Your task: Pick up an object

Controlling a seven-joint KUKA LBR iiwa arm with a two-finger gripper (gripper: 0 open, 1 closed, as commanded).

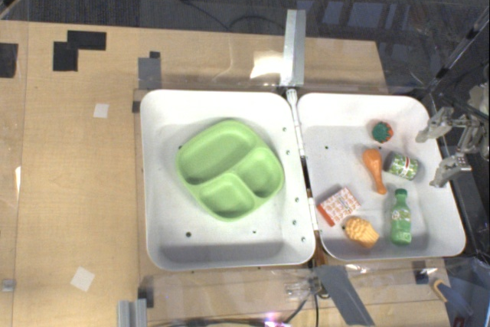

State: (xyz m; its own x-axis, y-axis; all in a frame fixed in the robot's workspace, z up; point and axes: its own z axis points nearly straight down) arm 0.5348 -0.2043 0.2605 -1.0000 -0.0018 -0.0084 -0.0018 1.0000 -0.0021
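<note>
Camera view, looking down at a slant: two white bins side by side on the bench (69, 188). Left bin (164, 241) carries a green divided plate (230, 168), tilted a bit, three compartments, nothing in them. Right bin (337, 115) carries all the small toy-looking items: a round green-and-orange piece (382, 131) near the far side, an orange drumstick shape (374, 169) below it, a small green-labelled can on its side (403, 166) just beside the drumstick, a green bottle (400, 217) toward the near right corner, a yellow-orange corn-like lump (360, 231) beside the bottle, and a red-and-white flat packet (338, 204) touching or nearly touching that lump.

Hand (446, 152) sits at the right rim of the right bin, over the edge, nothing between its fingers; they look spread apart, empty.

Judgement on handling: all items look like light hollow plastic, stiff, not fragile. Bottle and can are smooth and round, likely to roll or slip out of a pinch. The can is nearest the hand and has some room around it; grip across its body, not end to end. Drumstick's thin shaft is also a fair pinch point. Flat packet is worst: low profile, crowded by the lump.
</note>
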